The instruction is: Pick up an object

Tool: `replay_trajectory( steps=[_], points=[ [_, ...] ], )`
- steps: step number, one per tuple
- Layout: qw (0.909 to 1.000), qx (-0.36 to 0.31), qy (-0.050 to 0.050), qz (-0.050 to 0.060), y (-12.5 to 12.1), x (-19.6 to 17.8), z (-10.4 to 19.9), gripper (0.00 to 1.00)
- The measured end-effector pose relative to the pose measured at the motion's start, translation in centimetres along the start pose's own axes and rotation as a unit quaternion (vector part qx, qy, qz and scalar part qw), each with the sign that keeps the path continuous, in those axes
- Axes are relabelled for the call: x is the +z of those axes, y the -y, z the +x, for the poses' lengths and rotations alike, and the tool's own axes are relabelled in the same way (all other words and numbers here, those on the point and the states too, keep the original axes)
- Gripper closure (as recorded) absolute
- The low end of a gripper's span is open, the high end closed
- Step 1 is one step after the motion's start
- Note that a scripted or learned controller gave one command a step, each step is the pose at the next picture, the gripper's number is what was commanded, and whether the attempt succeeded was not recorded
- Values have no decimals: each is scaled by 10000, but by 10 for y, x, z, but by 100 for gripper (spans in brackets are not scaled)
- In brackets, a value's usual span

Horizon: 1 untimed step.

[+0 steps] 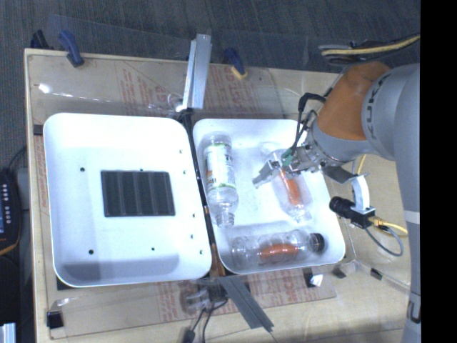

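Gripper sits low in the right white plastic bin, over a clear orange-cored bottle, presumably lining up a grab; can't tell its finger state.

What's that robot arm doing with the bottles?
The arm reaches in from the right, over the right bin. Its gripper sits right above a clear bottle with an orange inside. Two more bottles lie there: one with a label on the left side, one along the near edge. The left bin has a dark grate in it.
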<state>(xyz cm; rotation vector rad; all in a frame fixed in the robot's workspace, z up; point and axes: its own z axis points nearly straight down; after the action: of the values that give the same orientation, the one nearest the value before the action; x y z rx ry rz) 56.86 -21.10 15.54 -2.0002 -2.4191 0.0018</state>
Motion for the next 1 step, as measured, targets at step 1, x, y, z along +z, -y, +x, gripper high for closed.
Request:
replay_trajectory(
  steps=[1],
  points=[
    [9995,-302,6,-7,-34,16,-6,0]
  ],
)
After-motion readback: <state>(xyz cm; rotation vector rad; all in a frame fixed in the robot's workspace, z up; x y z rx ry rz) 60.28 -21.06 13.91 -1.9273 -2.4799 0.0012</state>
